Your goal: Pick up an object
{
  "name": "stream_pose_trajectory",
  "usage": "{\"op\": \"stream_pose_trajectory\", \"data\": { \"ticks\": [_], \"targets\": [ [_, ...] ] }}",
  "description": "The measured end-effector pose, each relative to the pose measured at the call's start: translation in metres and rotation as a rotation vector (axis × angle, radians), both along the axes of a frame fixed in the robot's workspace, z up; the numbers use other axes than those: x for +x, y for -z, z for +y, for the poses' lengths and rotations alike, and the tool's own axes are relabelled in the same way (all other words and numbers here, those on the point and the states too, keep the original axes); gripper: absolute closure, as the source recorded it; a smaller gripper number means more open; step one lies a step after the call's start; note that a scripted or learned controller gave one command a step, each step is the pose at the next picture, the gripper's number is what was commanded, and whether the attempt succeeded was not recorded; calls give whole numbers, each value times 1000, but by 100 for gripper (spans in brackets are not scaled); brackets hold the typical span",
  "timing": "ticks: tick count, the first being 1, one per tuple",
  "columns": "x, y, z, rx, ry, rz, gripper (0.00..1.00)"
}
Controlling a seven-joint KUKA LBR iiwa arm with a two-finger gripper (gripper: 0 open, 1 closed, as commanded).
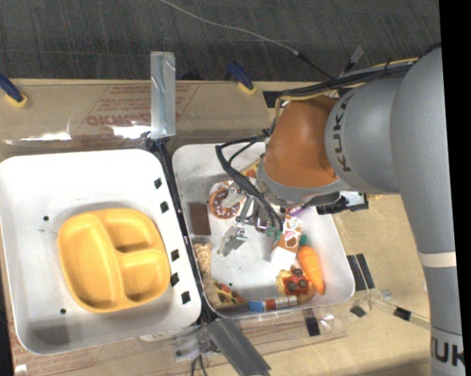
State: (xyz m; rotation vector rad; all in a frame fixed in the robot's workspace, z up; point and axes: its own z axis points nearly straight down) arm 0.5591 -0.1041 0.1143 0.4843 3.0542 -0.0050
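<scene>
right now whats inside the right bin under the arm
In the right bin lie a toy carrot, a pizza slice, a donut and a marker. The gripper hangs above them. The arm covers the bin's far right corner.

Two white bins (26,182), one yellow divided tray (112,258), one carrot (309,268), one doughnut (219,200), one marker (272,303).

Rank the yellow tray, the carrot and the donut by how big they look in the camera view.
1. Yellow divided tray, by far the largest.
2. Orange carrot.
3. Frosted donut, partly hidden by the arm, so its place below the carrot is unsure.
</scene>
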Motion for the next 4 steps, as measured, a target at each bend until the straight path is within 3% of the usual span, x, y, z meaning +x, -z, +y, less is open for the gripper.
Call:
{"op": "stream_pose_trajectory", "data": {
  "ticks": [1, 2, 3, 4],
  "targets": [
    [26, 3, -69, 19, 51, 27, 0],
    [24, 19, -3, 7, 144, 39, 0],
    [25, 9, 0, 10, 135, 39, 100],
    [25, 9, 1, 10, 135, 39, 0]
  ]
}}
